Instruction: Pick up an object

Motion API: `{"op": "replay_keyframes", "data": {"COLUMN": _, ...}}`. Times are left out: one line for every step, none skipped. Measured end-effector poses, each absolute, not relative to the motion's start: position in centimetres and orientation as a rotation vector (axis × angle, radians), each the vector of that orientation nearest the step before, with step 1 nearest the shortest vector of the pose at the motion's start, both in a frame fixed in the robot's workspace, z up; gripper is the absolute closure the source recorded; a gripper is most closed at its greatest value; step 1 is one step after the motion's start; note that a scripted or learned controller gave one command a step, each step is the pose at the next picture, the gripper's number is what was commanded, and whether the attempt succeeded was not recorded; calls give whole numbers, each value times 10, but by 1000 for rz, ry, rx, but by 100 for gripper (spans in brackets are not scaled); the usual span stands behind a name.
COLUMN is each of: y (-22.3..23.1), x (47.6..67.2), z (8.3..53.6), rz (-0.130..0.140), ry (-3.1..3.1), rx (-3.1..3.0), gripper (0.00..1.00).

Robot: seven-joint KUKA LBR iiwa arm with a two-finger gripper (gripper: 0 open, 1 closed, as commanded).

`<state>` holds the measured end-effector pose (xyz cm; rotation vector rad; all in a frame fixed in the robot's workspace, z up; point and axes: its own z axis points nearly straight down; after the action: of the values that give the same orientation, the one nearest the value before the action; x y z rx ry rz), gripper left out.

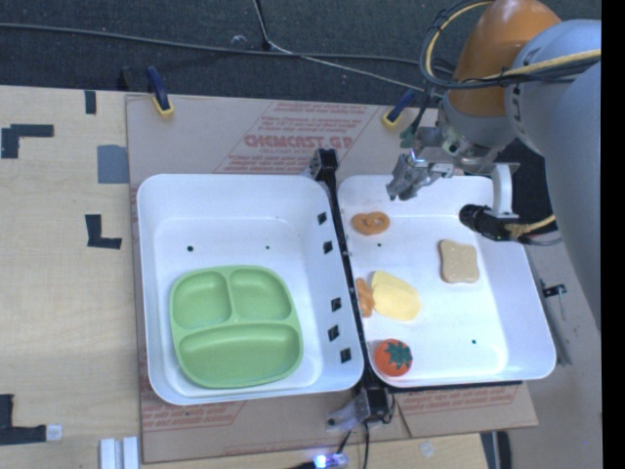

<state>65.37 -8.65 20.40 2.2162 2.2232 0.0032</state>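
Your gripper (403,188) hangs above the right bin's (508,355) far edge; whether its fingers are parted, you cannot tell. The small orange ring (370,224) lies just below it, untouched

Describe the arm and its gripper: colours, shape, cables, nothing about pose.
The arm is thick and rounded, light grey, with a glossy orange band above the wrist. Black and yellow cables loop around that band. The gripper is a small metallic grey two-finger unit. A white bracket with a black fitting sits beside it.
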Motion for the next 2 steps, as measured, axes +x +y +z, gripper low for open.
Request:
{"op": "replay_keyframes", "data": {"y": -86, "x": 654, "z": 207, "rz": -2, "ry": 2224, "rx": 2220, "gripper": 100}}
{"op": "replay_keyframes", "data": {"y": -31, "x": 630, "z": 218, "rz": -1, "ry": 2230, "rx": 2217, "gripper": 100}}
